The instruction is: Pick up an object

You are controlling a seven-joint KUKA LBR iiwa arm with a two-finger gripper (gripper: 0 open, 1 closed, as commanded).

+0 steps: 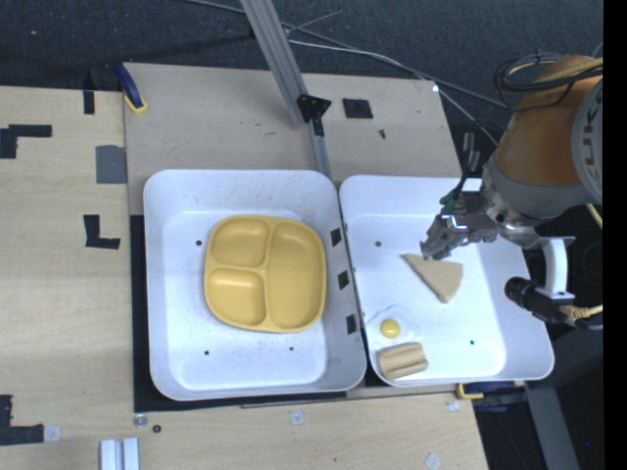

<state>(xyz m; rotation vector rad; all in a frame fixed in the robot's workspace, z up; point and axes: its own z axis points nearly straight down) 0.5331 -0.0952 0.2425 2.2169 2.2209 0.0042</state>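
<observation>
In the right bin [509, 360] lie a tan wedge-shaped piece [437, 277], a small yellow round piece [390, 328] and a tan bread-roll-like piece [402, 359] near the front edge. My gripper [443, 246] hangs over the right bin, its tips just above the upper end of the tan wedge. Nothing shows between the tips. The grey arm with its orange band [549, 135] comes in from the right.
The left bin [176, 204] holds a yellow divided plate [265, 272]. A metal pole [279, 47] slants across the back of the bench. Black clips [343, 280] sit on the seam between the bins.
</observation>
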